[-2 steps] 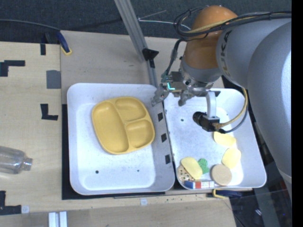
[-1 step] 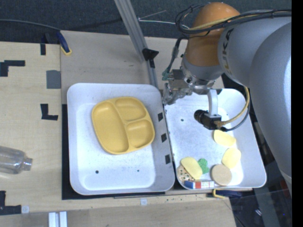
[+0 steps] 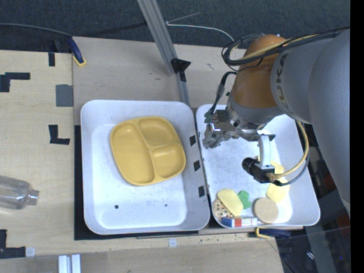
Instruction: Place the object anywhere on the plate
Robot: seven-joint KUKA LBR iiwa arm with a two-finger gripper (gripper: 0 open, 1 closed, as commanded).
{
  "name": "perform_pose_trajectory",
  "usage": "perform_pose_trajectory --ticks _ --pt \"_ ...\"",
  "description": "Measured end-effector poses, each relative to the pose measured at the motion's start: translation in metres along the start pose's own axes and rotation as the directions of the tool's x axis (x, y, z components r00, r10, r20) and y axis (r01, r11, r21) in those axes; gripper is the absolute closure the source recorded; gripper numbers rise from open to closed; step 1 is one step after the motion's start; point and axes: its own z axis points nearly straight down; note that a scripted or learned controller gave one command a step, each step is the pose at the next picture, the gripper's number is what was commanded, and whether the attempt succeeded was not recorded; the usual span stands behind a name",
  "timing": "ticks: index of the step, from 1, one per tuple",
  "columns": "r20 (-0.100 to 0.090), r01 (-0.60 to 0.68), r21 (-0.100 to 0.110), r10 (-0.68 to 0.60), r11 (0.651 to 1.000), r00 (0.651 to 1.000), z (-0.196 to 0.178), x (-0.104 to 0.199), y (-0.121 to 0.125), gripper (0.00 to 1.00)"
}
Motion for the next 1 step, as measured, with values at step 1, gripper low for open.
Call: perform_pose_trajectory --ticks 1 --pt "-0.002 0.003 -0.003 -0.003 1.0 1.0 -0.0021 0.0142 -0.0361 1.0"
